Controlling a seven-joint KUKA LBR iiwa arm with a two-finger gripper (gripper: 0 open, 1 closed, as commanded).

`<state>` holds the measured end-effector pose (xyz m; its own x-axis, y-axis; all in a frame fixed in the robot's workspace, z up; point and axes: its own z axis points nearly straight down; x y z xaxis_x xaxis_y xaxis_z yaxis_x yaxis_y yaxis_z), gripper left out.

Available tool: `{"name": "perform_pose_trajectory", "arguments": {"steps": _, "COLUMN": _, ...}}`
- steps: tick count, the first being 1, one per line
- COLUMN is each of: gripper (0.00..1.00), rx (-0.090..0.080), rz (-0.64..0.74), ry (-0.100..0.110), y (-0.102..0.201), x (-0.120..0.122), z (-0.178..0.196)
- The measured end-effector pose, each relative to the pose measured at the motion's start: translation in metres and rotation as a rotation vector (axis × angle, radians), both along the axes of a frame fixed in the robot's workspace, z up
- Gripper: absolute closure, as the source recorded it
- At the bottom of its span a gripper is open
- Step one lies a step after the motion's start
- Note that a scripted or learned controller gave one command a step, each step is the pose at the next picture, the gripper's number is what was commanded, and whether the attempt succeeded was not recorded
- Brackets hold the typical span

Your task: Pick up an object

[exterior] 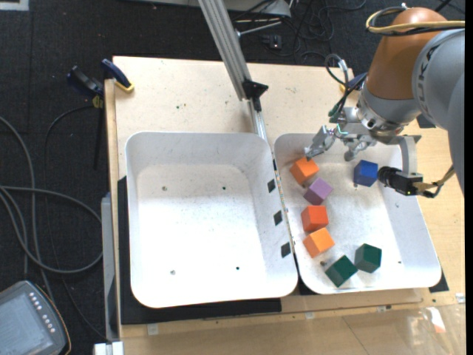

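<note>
Several small blocks lie in the right bin [414, 220]. An orange cube [304, 171] sits near its upper left, with a purple cube [318, 191], a red-orange cube [315, 217] and another orange cube [319, 241] in a line below it. Two dark green blocks [341, 270] [368, 257] rest near the front edge. A blue cube [366, 173] lies further right. My gripper [336, 149] hangs over the bin's upper part, between the orange cube and the blue cube. It is open, and bare bin floor shows between the fingers.
The left bin [140, 168] stands beside the right one, with a shared ridge between them. A slanted metal pole [225, 35] rises from the bench near the bins' top junction. A blue and yellow clamp [100, 80] sits at the bench's far left corner.
</note>
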<state>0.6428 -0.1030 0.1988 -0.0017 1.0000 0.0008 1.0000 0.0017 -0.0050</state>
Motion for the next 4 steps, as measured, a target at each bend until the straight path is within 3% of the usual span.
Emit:
{"name": "perform_pose_trajectory", "arguments": {"steps": 1, "gripper": 0.0, "rx": -0.001, "rz": 0.001, "ry": -0.005, "y": 0.0, "x": 0.001, "z": 0.003}}
{"name": "perform_pose_trajectory", "arguments": {"steps": 3, "gripper": 0.0, "rx": -0.001, "rz": -0.002, "ry": 0.0, "y": 0.0, "x": -0.012, "z": -0.104}}
{"name": "perform_pose_trajectory", "arguments": {"steps": 4, "gripper": 1.0, "rx": -0.001, "rz": -0.003, "ry": -0.005, "y": -0.001, "x": -0.01, "z": -0.09}}
